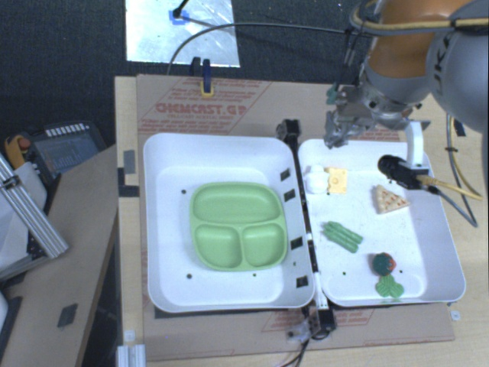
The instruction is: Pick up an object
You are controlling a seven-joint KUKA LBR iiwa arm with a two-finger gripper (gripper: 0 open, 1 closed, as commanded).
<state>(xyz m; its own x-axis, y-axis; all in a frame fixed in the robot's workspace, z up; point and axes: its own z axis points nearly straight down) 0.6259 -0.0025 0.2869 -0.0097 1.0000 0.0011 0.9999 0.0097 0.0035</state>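
In the camera view, the claw (337, 134) is seen above the far rim of the right bin (447, 260); whether it is apart or together cannot be told. No object is held. At its 6 o'clock, just below, a yellow block (337, 180) lies beside a white piece (315, 179). A descent centred on the block alone is advised, so the white piece is not nudged.

Surface (126, 228): a tan board, carrying a brown cardboard sheet (229, 102) with red printed lettering. Left white bin (164, 205) and right white bin (435, 243) are lying side by side on the sheet, touching along a black hinged seam. A blue-and-yellow clamp (205, 79) is gripping the sheet's far edge.
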